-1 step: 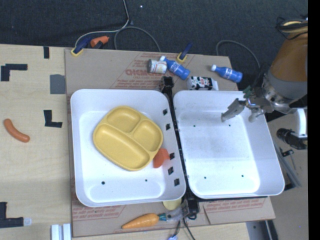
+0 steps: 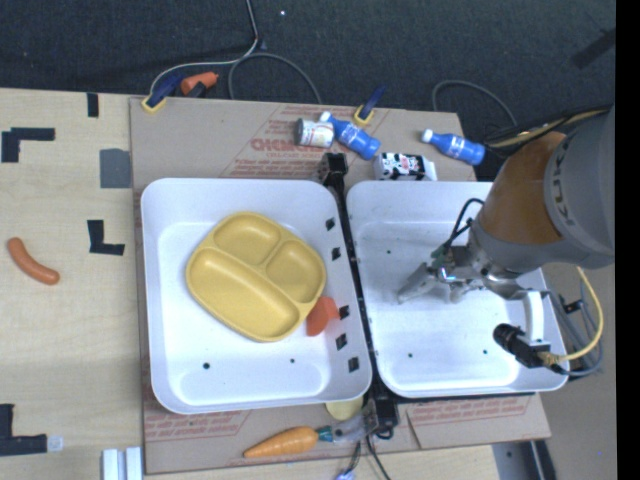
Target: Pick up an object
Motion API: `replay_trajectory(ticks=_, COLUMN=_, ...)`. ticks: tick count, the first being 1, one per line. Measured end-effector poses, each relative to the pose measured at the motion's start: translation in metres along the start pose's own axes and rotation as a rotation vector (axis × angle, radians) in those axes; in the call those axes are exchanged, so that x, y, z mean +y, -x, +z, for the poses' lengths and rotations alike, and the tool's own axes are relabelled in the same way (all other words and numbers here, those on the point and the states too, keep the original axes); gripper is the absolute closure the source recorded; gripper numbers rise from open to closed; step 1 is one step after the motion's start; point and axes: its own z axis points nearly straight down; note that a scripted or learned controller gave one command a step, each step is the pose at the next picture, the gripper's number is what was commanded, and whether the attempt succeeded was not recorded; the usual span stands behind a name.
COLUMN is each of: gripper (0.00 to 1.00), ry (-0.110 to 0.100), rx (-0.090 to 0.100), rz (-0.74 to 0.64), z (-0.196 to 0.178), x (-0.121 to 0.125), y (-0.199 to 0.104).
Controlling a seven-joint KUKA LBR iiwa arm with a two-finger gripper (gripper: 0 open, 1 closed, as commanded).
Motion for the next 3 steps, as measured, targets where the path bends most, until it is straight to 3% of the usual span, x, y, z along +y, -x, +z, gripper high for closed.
replay_trajectory(ticks=1, gripper=0.00, ry=0.013, rx=-0.007, rz=0.003, z=-0.028, x=0.027, y=0.076)
replay_trajectory(ticks=2, gripper=0.00, ry=0.016, rx=-0.005, rz=-0.008, z=0.021, x=0.121, y=0.026)
replay_trajectory(ticks=3, gripper=0.00, ry=0.014, rx=-0.006, rz=-0.003, z=0.018, x=0.061, y=-0.032)
